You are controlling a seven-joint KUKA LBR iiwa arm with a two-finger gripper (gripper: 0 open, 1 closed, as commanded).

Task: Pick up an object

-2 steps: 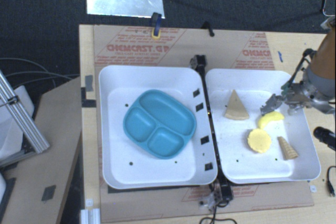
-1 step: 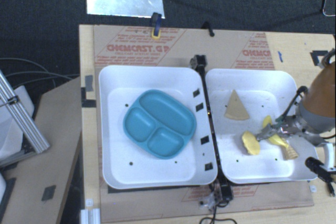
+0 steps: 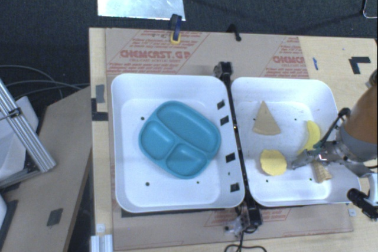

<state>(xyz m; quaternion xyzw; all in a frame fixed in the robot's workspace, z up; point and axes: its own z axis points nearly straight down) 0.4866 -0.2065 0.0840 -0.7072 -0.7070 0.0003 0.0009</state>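
Observation:
The right bin holds several small objects. A tan triangular wedge lies near its middle. A flat yellow disc sits toward the front, and a yellow curved piece lies at the right. My gripper reaches in low from the right edge, between the disc and the curved piece. Just under it, at its right, lies a small tan piece, partly hidden by the gripper. I see nothing lifted off the bin floor.
The left bin holds a blue divided plate. A black divider with clips runs between the bins. The arm's grey body hangs over the right bin's right wall. Brown board lies behind the bins.

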